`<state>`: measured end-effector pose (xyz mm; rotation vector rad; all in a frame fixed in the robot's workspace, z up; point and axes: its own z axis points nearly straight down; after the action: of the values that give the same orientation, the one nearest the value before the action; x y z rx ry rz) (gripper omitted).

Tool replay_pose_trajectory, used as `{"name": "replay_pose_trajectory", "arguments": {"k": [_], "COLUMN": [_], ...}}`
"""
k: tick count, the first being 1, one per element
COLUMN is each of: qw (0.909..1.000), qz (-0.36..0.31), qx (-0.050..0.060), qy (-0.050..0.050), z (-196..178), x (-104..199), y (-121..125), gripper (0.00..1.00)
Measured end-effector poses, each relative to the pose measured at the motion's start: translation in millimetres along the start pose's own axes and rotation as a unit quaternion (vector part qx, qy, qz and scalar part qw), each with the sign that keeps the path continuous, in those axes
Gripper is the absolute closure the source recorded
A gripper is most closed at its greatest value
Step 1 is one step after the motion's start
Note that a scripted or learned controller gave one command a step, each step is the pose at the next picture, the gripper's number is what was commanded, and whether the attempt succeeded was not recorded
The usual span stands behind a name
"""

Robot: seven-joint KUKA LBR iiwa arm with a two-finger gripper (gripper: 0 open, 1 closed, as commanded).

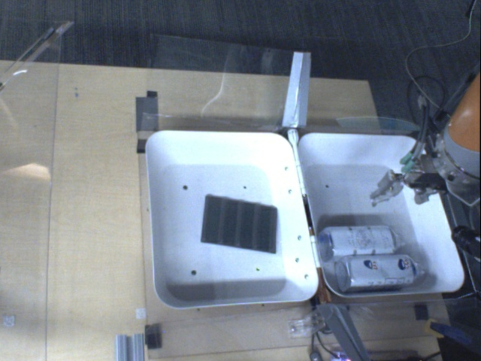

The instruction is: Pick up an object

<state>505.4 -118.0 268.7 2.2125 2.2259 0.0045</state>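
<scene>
In the left bin (173, 156) a dark ribbed rectangular pad (239, 222) lies flat near the middle. Two silver cans rest on their sides at the front of the right bin (338, 153): one can (358, 240) behind, the other can (378, 271) with a blue mark closer to the front rim. My gripper (403, 190) hangs over the right bin's right half, above and behind the cans. It is open, with one finger (384, 189) pointing left, and nothing sits between the fingers.
A metal divider post (297, 89) stands behind the seam between the bins. The arm's orange band (464, 122) and cables fill the right edge. Clear panels lie on the wooden bench (75, 224) to the left.
</scene>
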Motion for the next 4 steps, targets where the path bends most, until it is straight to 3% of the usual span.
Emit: {"name": "replay_pose_trajectory", "arguments": {"k": [1,2,3,4], "qw": [0.996,0.9873,0.9784,0.9639], "qz": [-0.089,-0.157,-0.204,-0.266], "qx": [-0.004,-0.022,-0.03,-0.007], "qy": [-0.002,-0.008,-0.012,-0.002], "z": [122.5,138.1,141.1,178.5], "x": [-48.4,-37.6,-43.2,-2.0], "y": [-15.9,6.1,13.7,16.4], "gripper": [0.0,0.0,0.0,0.0]}}
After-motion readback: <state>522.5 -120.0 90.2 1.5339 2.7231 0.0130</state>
